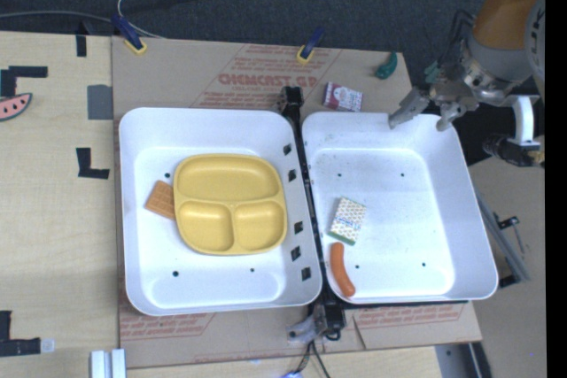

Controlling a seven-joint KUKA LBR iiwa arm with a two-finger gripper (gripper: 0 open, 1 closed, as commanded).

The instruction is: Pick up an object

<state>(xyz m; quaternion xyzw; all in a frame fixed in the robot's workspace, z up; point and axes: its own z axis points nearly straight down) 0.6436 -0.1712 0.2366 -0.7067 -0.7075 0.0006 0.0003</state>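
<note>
Nearest me, 1 orange sausage (342,269) lies in the right bin (461,190) by its front-left wall, long axis running near to far and leaning slightly left at its far end, with a small patterned packet (348,219) just beyond it. At the bin's far-right rim the gripper (418,118) hovers, fingers spread wide and holding nothing. Closing along the sausage's length could roll it away, and the close wall may block a finger.

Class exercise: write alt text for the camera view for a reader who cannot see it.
The gripper hangs open over the far rim of the right bin, which holds a small packet and an orange sausage. The left bin holds a yellow divided tray.
</note>
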